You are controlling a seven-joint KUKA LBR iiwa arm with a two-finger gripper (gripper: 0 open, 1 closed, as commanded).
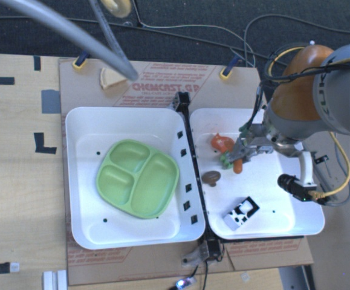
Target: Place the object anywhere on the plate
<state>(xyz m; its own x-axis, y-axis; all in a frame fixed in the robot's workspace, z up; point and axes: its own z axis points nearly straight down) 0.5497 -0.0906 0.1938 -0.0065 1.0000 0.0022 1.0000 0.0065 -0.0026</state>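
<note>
Gripper (238,156) sits low in right bin (295,222) over the carrot-like toy (236,162), prob. to grab it, jaw state can't tell; green 3-section plate (138,178) waits in left bin (81,180).

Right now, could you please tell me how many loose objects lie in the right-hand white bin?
4: an orange piece and a carrot-like toy by the fingers, a brown disc, a black-and-white block. The arm may hide more.
</note>
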